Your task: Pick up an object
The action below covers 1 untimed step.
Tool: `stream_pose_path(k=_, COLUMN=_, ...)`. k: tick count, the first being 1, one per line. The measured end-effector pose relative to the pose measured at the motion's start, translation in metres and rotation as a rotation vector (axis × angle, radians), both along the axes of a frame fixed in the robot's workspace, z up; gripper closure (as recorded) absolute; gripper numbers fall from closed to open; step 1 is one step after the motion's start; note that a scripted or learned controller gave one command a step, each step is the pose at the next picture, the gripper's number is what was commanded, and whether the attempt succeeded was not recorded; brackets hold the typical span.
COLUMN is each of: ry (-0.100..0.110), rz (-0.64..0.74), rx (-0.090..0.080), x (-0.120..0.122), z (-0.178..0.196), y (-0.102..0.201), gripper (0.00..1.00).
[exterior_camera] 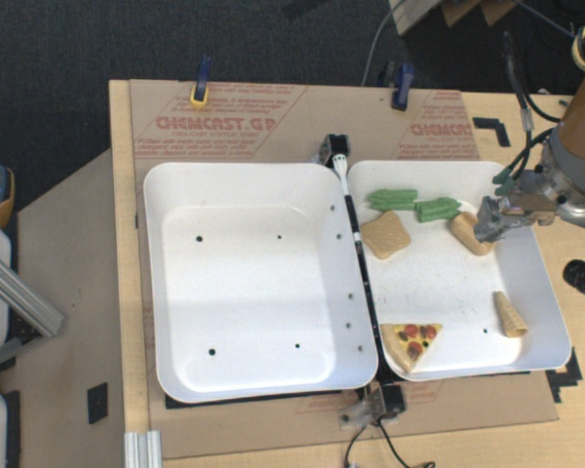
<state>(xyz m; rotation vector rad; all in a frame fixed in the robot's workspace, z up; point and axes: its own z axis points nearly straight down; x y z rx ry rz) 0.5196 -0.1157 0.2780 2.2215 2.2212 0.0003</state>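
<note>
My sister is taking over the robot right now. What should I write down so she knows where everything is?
Pincer: low in the right white bin, at a tan bread-like chunk; whether it grips it is unclear.
Also in that bin: two green pieces, a tan toast-like slice, a toy pizza slice, a small tan roll.
Left white bin: beside it.
Done: nothing visibly lifted.
Left: pick up one object.
</note>
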Motion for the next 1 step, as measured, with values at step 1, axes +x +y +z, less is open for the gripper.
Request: stream_pose_path(k=1, ry=-0.015, rz=0.008, rx=-0.001, x=0.0568, z=0.0948, y=0.0533, gripper=0.0)
